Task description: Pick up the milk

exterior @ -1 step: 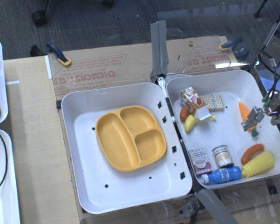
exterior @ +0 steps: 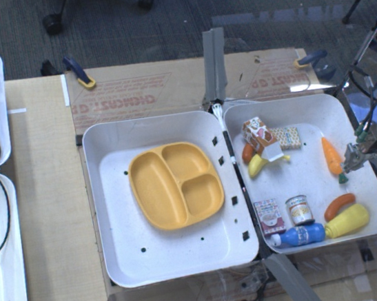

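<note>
The end effector (exterior: pixel 354 159) hangs at the right edge of the right bin (exterior: pixel 305 103), low over its rim, and whether it is released or clenched cannot be told at this size; nothing shows between its tips. The milk (exterior: pixel 259 135), a small carton with a red and white print, lies tilted in the upper left part of that bin, well to the left of the end effector and a little farther up. Just left of the end effector lies a carrot (exterior: pixel 332 155). Beside the milk sit a banana (exterior: pixel 264 163) and a wafer-like snack (exterior: pixel 288 138). Below and left of the end effector are a can (exterior: pixel 298 210), a blue bottle (exterior: pixel 301 236) and a yellow squash (exterior: pixel 348 220). Far left, the other bin (exterior: pixel 110 213) carries a yellow divided plate (exterior: pixel 176 185).
</note>
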Controlling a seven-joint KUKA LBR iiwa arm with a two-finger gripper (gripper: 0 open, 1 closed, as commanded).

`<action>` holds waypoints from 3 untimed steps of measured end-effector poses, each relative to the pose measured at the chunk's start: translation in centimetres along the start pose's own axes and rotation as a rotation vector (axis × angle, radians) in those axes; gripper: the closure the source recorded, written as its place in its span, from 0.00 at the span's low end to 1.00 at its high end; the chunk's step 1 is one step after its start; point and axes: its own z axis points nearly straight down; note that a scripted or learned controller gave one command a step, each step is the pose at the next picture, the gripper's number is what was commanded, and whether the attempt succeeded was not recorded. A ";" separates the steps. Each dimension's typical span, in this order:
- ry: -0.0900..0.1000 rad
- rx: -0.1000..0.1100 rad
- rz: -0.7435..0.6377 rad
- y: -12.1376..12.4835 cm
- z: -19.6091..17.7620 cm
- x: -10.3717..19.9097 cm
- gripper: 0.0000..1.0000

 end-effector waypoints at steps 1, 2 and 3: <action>-0.004 -0.008 -0.275 -0.4 -10.2 5.4 1.00; -0.004 -0.007 -0.148 -0.1 -11.2 6.5 1.00; -0.003 -0.006 -0.274 -2.0 -5.3 0.9 1.00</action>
